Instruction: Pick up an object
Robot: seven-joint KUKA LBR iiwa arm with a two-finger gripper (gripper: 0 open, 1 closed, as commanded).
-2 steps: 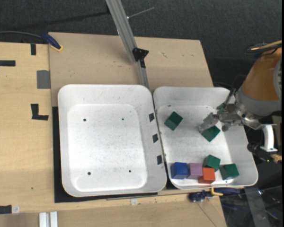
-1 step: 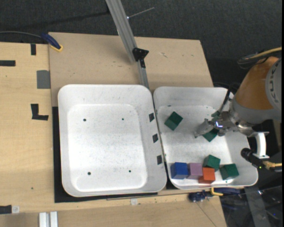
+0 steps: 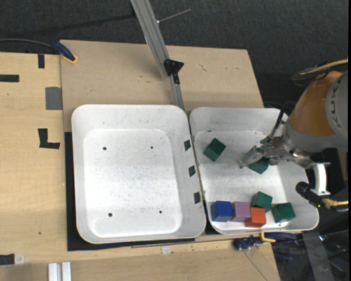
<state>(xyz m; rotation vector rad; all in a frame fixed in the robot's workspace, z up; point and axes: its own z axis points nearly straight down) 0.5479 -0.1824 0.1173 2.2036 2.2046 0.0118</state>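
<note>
Gripper [image 3: 258,156] sits low in the right bin [image 3: 234,117], right over a green block [image 3: 259,167] and seemingly touching it. This looks like the grasp step; next it must close on the block and lift. Whether it is open or closed, or has the block, I cannot tell. Nearby: another green block [image 3: 214,149] and a cluster along the front wall.

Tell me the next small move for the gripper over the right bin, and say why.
Probably a short, straight descent onto the green block just below the gripper. The gripper sits right at that block in the right bin, and the block lies apart from the other green block and the cluster near the front edge, so there is room around it.
</note>
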